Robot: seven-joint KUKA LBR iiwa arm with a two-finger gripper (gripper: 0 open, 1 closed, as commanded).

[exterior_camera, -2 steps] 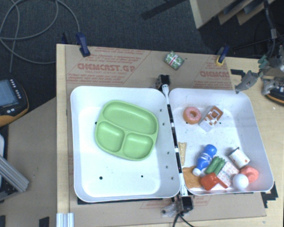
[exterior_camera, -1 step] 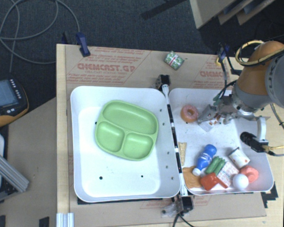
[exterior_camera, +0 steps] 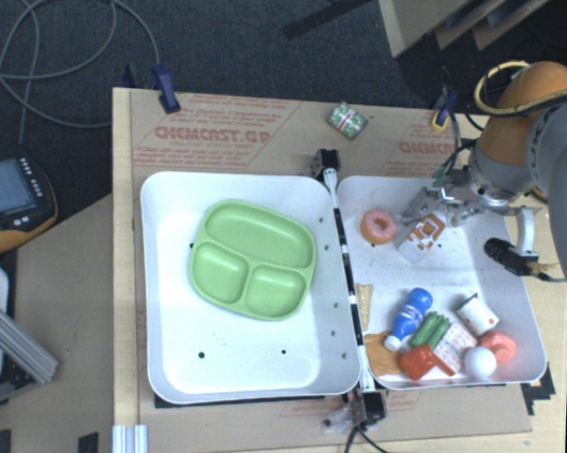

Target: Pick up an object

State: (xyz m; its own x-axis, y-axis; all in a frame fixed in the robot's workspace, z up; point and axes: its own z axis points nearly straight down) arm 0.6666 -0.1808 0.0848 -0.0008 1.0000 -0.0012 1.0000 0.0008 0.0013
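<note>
The bench top [exterior_camera: 269, 126] is a brown board printed with faded red lettering, clipped at its far edge by a blue clamp [exterior_camera: 164, 87] on the left and another [exterior_camera: 444, 108] toward the right. Around it lies dark carpet [exterior_camera: 235, 40], with grey cables [exterior_camera: 57, 42] looping at the upper left and a black handheld unit [exterior_camera: 13, 192] resting off the bench's left side. A small green-wrapped item [exterior_camera: 347, 119] sits on the bare board beyond the bins.

The left bin [exterior_camera: 166, 338] holds a green divided plate [exterior_camera: 253, 258], lying flat toward its far half. The right bin [exterior_camera: 515, 287] carries the clutter: a pink doughnut [exterior_camera: 379, 226] near its far left corner, and along the near side a blue and white bottle [exterior_camera: 409, 316], a green piece [exterior_camera: 430, 329], a red piece [exterior_camera: 423, 363], a white ball [exterior_camera: 482, 362] and a white cylinder [exterior_camera: 477, 314], all crowded together.

The arm comes in from the right (orange band uppermost), and its gripper [exterior_camera: 432, 221] is down in the right bin's far part, directly over a small orange and white box [exterior_camera: 424, 234] just beside the doughnut. Whether the fingers are spread or closed on that box cannot be told.
</note>
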